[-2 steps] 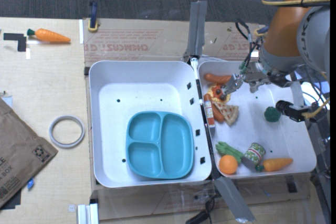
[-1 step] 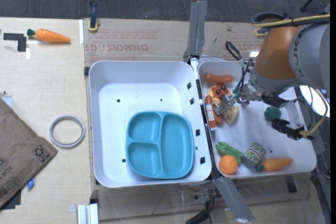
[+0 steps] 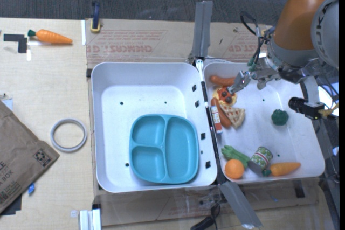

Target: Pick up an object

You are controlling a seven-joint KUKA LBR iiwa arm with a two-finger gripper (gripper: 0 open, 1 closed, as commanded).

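The right bin (image 3: 302,143) holds several toy foods. A red sausage (image 3: 221,80) lies at its far left corner, with a pizza slice (image 3: 233,115) and a red-and-yellow piece (image 3: 223,97) just in front of it. A dark green lump (image 3: 279,117) sits mid-right. Along the front edge are a green vegetable (image 3: 235,153), an orange (image 3: 234,168), a small can (image 3: 261,158) and a carrot (image 3: 284,168). My gripper (image 3: 243,81) hangs low over the bin's far left part, right beside the sausage and above the pizza slice. I see nothing held in it.
The left bin (image 3: 108,116) holds a blue divided plate (image 3: 164,148). On the bench to the left lie a carrot (image 3: 49,36), a tape ring (image 3: 68,134) and a cardboard box (image 3: 16,159). A metal divider (image 3: 202,29) stands between the bins.
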